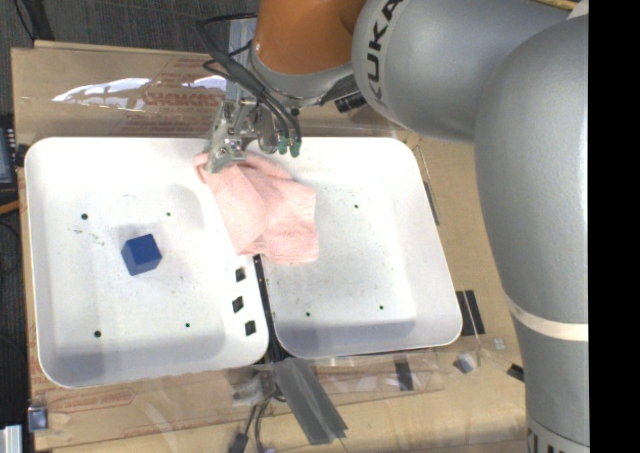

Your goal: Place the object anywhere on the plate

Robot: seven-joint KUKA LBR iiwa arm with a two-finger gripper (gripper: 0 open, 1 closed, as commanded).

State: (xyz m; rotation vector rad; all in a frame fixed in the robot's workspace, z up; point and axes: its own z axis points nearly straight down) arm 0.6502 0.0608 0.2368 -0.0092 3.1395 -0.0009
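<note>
Fingers (232, 149) pinching pink cloth (268, 209)

- Arm (480, 71): grey, enters from the right side of the view and fills most of the right half of the frame.
- Orange band (300, 11): sits above the wrist, near the top centre of the view.
- Wrist: points downward and slightly left.
- Gripper (232, 148): positioned at the upper middle of the view, below the orange band; dark cables run alongside it.
</note>
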